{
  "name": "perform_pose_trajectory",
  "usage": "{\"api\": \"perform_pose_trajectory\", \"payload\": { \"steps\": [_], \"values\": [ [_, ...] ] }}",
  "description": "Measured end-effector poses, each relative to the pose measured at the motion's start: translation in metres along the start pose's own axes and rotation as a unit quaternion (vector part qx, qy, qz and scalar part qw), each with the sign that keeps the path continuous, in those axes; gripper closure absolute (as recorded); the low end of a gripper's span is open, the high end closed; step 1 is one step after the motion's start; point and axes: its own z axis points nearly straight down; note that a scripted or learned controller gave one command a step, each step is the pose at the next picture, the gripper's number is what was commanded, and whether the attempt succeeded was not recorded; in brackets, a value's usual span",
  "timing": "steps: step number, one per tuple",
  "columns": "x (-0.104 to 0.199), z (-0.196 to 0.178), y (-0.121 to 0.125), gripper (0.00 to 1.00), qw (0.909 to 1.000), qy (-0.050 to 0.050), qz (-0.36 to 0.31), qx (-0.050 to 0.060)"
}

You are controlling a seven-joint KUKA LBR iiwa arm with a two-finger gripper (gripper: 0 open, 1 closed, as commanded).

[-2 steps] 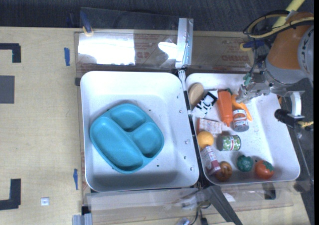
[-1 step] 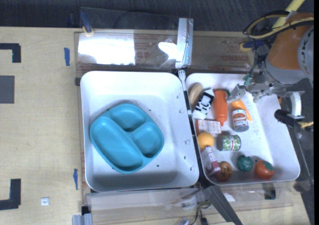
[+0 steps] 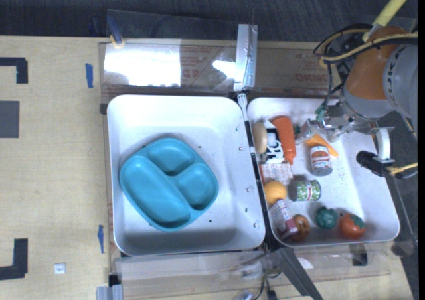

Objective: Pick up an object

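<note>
Hovering at the right bin's (image 3: pixel 372 212) far edge, the end effector (image 3: pixel 330 121) sits just above an orange wedge (image 3: pixel 321 143); whether it is spread or pinched, I cannot tell. Near it lie a carrot (image 3: pixel 286 138), small can (image 3: pixel 321 160), green jar (image 3: pixel 306 190) and tomato (image 3: pixel 351 225). A blue tray (image 3: pixel 169 182) rests in the left bin (image 3: pixel 133 116).

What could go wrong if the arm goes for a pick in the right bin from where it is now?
The gripper sits over the right bin's far end, beside an orange wedge and a small can. These lie close together, so the fingers may well nudge one while closing on the other. Further in, the carrot, orange ball and green jar are crowded, so a grasp there could jam or slip.
</note>
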Motion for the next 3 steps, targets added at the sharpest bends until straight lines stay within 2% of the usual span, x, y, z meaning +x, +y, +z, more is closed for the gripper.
{"api": "perform_pose_trajectory", "payload": {
  "steps": [1, 2, 3],
  "values": [
    [0.0, 0.0, 0.0, 0.0, 1.0, 0.0, 0.0, 0.0],
    [0.0, 0.001, 0.023, 0.0, 0.9995, 0.0, -0.031, 0.001],
    [0.015, -0.005, -0.021, 0.0, 0.9896, 0.003, -0.144, 0.005]
  ]
}}
